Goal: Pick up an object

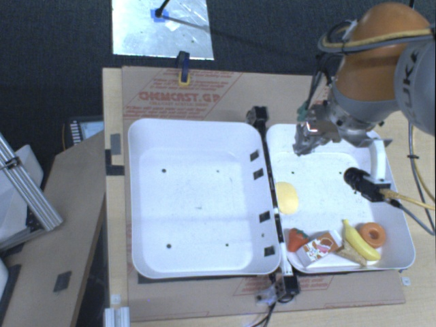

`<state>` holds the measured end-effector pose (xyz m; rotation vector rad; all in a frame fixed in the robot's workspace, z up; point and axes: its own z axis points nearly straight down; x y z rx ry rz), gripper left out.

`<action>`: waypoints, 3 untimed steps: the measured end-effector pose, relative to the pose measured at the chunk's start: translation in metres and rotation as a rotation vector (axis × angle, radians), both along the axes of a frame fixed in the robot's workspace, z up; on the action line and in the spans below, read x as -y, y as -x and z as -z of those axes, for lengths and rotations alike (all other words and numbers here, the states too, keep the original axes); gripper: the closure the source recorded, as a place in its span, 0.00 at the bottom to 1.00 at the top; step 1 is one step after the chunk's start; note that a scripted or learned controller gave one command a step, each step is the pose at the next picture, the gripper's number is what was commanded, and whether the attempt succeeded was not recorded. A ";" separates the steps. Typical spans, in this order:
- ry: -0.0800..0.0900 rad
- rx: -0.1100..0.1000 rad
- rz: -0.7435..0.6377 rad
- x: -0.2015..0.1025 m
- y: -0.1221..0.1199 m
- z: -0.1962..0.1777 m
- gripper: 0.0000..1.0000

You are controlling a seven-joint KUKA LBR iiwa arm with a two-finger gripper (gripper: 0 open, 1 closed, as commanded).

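Yellow and orange toys crowd the right-hand shallow white bin [327,165]: a pale yellow round ball [287,197] by its left wall, a yellow plastic banana [359,240] at its near edge. Above its far end hangs the pincer [304,144]; whether open or closed, I cannot tell.

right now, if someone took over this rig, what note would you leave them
Gripper: hovering over the far end of the right bin, nothing visible between its fingers; open or shut is unclear.
Objects: all in the right bin. Yellow round object by the divider; banana, orange round piece, red piece and small printed packet clustered at the near end.
Done: nothing picked yet.
Left: descend on one object, grasp, lift.
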<state>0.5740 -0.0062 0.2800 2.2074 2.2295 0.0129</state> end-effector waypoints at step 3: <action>0.003 -0.018 0.002 -0.130 0.090 -0.061 1.00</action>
